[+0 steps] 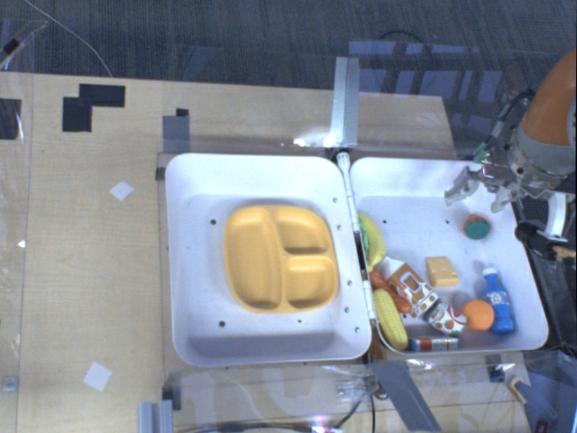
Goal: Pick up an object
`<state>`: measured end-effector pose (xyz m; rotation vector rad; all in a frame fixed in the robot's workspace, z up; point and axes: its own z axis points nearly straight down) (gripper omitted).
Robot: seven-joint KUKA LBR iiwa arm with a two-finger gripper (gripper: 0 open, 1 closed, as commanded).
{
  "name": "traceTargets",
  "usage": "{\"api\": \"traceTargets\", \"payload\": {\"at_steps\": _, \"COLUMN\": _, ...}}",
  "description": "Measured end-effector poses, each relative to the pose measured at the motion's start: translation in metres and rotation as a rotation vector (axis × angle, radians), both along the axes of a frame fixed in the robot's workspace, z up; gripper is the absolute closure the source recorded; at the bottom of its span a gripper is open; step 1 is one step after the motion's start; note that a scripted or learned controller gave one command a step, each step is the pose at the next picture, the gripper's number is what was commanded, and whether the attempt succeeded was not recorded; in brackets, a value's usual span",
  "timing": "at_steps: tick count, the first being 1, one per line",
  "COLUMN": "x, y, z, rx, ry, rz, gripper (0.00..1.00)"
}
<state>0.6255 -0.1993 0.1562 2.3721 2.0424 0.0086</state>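
My gripper (pixel 479 190) hangs over the back right part of the right bin (pixel 406 188), open, with nothing between its fingers (pixel 458 186). Just in front of it lies a small green and orange ball (pixel 477 227). Further forward in that bin are a tan block (pixel 441 271), a blue bottle (pixel 497 300), an orange ball (pixel 479 315), an orange and white box (pixel 410 287), a corn cob (pixel 389 318), a banana (pixel 370 237) and a red marker (pixel 433 343).
The left bin (pixel 194 242) holds a yellow divided plate (pixel 279 257). A metal post (pixel 346 102) stands behind the wall shared by the two bins. The arm's orange band (pixel 552 115) is at the right edge.
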Motion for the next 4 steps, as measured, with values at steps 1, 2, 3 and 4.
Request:
{"api": "traceTargets", "payload": {"at_steps": 1, "x": 0.005, "y": 0.002, "z": -0.044, "rx": 0.007, "ry": 0.008, "rz": -0.407, "gripper": 0.00}}
{"api": "traceTargets", "payload": {"at_steps": 2, "x": 0.018, "y": 0.019, "z": 0.024, "rx": 0.003, "ry": 0.001, "rz": -0.049, "gripper": 0.00}}
{"api": "traceTargets", "payload": {"at_steps": 3, "x": 0.022, "y": 0.007, "z": -0.055, "rx": 0.008, "ry": 0.012, "rz": -0.476, "gripper": 0.00}}
{"api": "traceTargets", "payload": {"at_steps": 4, "x": 0.027, "y": 0.008, "z": -0.038, "rx": 0.008, "ry": -0.001, "rz": -0.466, "gripper": 1.00}}
